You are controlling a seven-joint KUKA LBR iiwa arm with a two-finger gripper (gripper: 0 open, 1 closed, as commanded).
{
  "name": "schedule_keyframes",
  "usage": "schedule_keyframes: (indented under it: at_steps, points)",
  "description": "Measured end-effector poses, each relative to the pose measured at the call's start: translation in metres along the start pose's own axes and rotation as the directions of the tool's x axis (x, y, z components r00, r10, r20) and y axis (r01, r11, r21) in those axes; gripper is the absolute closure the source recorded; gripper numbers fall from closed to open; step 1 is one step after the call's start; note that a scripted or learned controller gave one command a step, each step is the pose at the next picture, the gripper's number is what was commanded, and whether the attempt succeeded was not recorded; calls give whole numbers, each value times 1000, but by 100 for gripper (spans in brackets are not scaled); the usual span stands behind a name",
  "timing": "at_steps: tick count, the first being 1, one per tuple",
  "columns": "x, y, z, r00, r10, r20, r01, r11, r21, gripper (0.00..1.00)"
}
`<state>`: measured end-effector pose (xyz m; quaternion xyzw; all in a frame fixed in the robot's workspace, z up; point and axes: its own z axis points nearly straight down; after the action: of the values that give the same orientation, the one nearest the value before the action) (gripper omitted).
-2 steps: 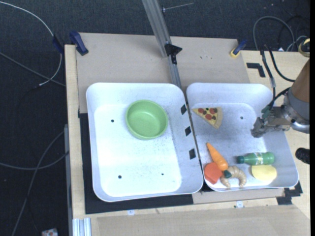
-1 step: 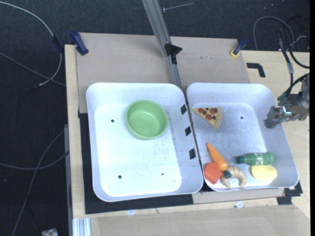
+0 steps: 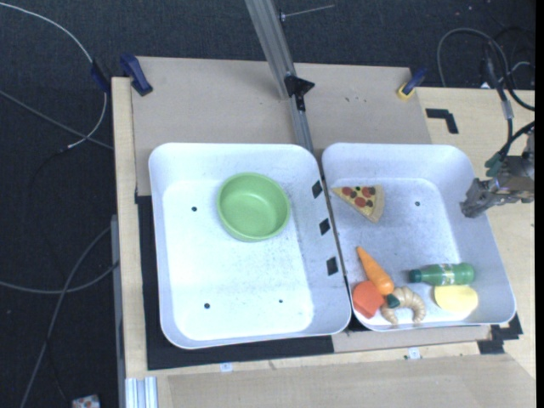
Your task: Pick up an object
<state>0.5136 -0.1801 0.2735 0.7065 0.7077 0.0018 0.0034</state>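
Note:
My gripper hangs over the right rim of the right bin, with nothing visibly held. In that bin a pizza slice lies near the top left. An orange carrot, a red piece, a tan curled pastry, a green bottle on its side and a yellow piece cluster along the front edge. A green bowl stands upright in the left bin.
A metal pole slants down from the top and ends between the two bins. Clamps sit on the board's far corners. Cables run along the dark floor at left and top right.

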Motion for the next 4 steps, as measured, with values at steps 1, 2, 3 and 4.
schedule_keyframes:
  at_steps: [1,2,3,4]
  points:
    - [52,16,1,1000,-5,-3,5,1000,2,100]
    - [106,20,-4,1000,-5,-5,5,1000,5,100]
    - [167,31,2,1000,-5,-4,5,1000,5,100]
    - [223,29,23,1000,-4,-7,4,1000,22,100]
